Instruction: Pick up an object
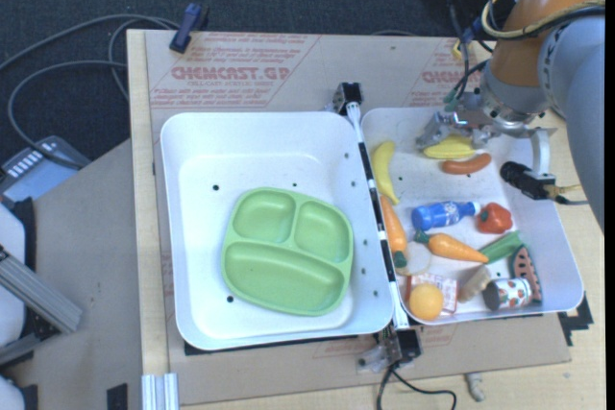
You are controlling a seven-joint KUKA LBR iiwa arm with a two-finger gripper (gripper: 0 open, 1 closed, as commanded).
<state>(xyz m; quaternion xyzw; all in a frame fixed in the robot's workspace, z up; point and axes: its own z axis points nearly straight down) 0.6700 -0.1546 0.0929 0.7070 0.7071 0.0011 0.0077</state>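
Red lettering on the brown worktop (288,62) reads roughly "CHEMCAST GP", while the gripper (452,125), its grip impossible to judge, hovers at a yellow toy (450,150) in the right bin (567,254).

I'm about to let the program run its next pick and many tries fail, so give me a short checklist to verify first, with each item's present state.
1. Gripper is over the right bin: ok, at its far end.
2. A target lies under it: ok, a small yellow piece sits just below, beside the sausage.
3. Something is held already: cannot tell.
4. Target is free of neighbours: not ok, the yellow piece and the sausage lie almost touching.
5. Other items are clear of the arm: ok, the blue bottle, the carrot and the banana lie nearer the camera.
6. Left bin holds a drop spot: ok, the green tray sits there.
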